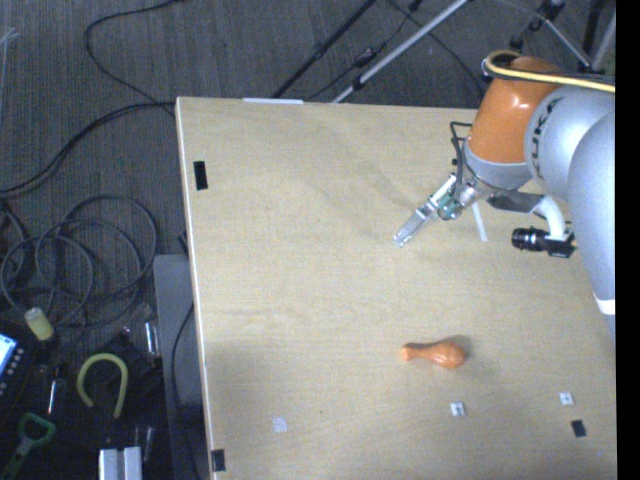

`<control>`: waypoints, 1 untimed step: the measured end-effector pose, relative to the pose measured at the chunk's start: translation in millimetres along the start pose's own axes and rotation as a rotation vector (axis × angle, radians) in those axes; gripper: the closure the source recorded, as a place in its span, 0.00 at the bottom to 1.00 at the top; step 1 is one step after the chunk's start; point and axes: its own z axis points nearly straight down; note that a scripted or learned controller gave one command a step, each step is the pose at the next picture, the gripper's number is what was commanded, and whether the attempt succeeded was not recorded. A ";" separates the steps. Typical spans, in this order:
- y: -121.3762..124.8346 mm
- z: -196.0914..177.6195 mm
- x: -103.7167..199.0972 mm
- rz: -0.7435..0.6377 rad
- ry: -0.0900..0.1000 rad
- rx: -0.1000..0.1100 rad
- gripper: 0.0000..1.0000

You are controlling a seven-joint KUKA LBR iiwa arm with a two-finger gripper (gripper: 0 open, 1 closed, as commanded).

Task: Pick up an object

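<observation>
An orange, bulb-shaped object with a thin neck (436, 353) lies on its side on the tan bench top (300, 268), toward the front. My gripper (441, 236) hangs over the bench's back right part, well behind the orange object and apart from it. One finger (408, 232) slants to the lower left and the other (481, 226) points down to the right, so the gripper stands open with nothing between them. The grey arm with its orange band (510, 108) comes in from the right.
Small black and white markers (457, 408) dot the bench near its front right, and a black mark (200, 175) sits by the left edge. Cables, a tripod's legs (420, 28) and tools lie on the floor to the left and behind.
</observation>
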 end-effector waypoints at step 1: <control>1.7 -10.3 0.5 0.001 0.000 -0.006 1.00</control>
